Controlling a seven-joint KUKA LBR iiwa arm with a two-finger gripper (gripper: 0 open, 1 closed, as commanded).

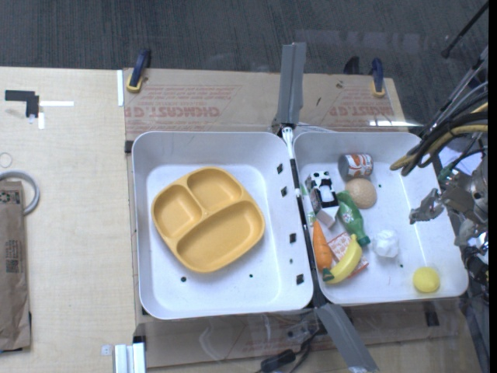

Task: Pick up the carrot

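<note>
Here, the right bin holds the carrot at its 9 o'clock wall, upright along the divider, touching a banana at the carrot's 4 o'clock and a green bottle at its 1 o'clock. The left bin carries a yellow divided plate. The gripper hangs at the right bin's 3 o'clock edge, well apart from the carrot; whether it is wide or narrow I cannot tell.

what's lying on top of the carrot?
The banana crosses the lower end of the carrot; a red-and-white packet sits against it. The carrot's tip is covered.
</note>
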